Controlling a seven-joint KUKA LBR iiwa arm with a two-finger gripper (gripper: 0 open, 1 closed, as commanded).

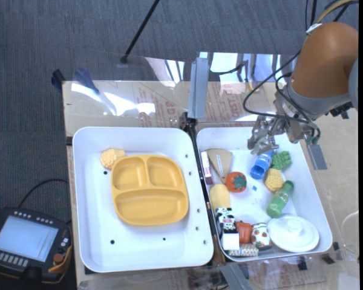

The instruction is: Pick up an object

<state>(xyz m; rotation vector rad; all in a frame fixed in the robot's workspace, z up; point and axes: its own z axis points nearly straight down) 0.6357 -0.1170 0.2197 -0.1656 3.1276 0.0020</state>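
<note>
My gripper (263, 141) hangs over the back of the right bin (317, 207), its metal fingers pointing down and apart with nothing between them. Just below the fingertips lies a blue bottle (261, 165). Beside it sit a green bumpy toy (282, 160), a yellow corn piece (273, 179) and a green bottle (279, 200). A red tomato (235, 182), a tan wedge (219, 160) and a yellow oblong (219, 196) lie toward the bin's left side.
A white lidded bowl (293, 233) and several small toys (239, 233) crowd the right bin's front. The left bin (88, 219) holds a yellow divided plate (149, 190) and a small yellow waffle-like toy (111, 157). A metal divider post (196, 92) stands behind the bins.
</note>
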